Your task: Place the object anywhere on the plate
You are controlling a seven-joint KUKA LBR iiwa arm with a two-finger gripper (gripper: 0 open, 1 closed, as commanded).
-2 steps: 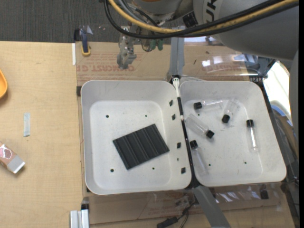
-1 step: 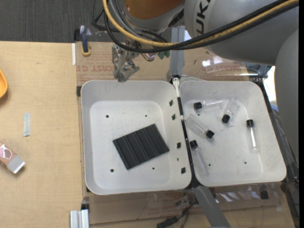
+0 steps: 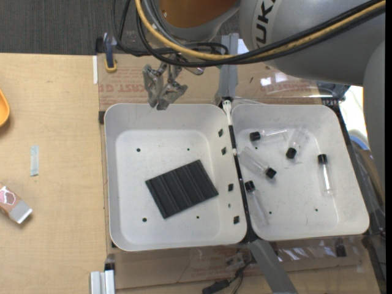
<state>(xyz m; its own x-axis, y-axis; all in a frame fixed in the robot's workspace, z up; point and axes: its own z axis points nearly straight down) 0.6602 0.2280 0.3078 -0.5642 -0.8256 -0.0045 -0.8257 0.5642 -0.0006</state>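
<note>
A black ridged plate (image 3: 182, 188) lies flat and slightly turned in the left white bin (image 3: 122, 164), a little below its middle. Several clear vials with black caps lie scattered in the right white bin (image 3: 349, 213), among them one (image 3: 270, 133) near the back and one (image 3: 324, 172) at the right. My gripper (image 3: 161, 97) hangs over the back rim of the left bin, well behind the plate and to the left of the vials. I make out nothing in its grasp.
The grey arm and its yellow and black cables (image 3: 184, 48) fill the top of the view. On the wooden bench at the left lie a small wrapped item (image 3: 13, 205) and a grey strip (image 3: 34, 160). A divider (image 3: 233, 158) separates the bins.
</note>
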